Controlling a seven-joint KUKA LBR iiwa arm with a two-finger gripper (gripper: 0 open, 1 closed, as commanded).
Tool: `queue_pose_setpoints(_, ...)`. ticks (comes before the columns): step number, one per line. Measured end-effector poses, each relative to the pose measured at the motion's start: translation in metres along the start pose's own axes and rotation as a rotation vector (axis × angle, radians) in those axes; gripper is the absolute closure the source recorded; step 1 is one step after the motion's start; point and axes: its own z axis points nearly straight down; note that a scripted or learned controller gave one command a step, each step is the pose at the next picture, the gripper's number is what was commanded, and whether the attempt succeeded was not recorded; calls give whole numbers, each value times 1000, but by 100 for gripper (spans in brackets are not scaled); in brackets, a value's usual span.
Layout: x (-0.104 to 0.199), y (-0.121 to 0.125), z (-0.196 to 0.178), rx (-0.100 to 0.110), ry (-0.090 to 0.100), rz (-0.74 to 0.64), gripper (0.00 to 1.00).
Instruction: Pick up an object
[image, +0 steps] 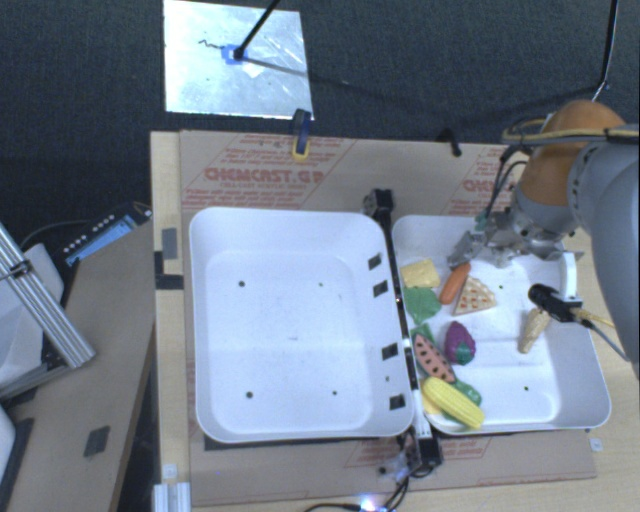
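- The grey arm (590, 180) reaches in from the right, and its tool (468, 248) sits low over the far part of the right-hand bin (590, 400).
- From where I stand I can't tell whether the tool is open or closed, and I see nothing gripped in it.
- A toy carrot (455, 284) lies just beside the tool on its near side. Its upper end points up at the tool's tip, and whether the two touch I can't make out.
- A pizza slice (476, 297) lies just beyond the carrot, also on the near side of the tool and close to it.
- A pale yellow block (420, 272) sits near the tool, off toward the left-hand bin (290, 330), with a green leafy piece (423, 303) right below it.
- Further toward me from the tool lies a purple eggplant (459, 342), with a red seeded slice (432, 356) beside it against the bin wall.
- A yellow corn cob (453, 401) is the farthest piece from the tool, in the bin's near corner.
- A beige cone (533, 329) lies well apart from the tool, under the arm's side.
- Both bins rest side by side on the table (170, 380).
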Motion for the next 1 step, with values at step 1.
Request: queue_pose_setpoints(1,3,4,-19,-10,0,-6,100)
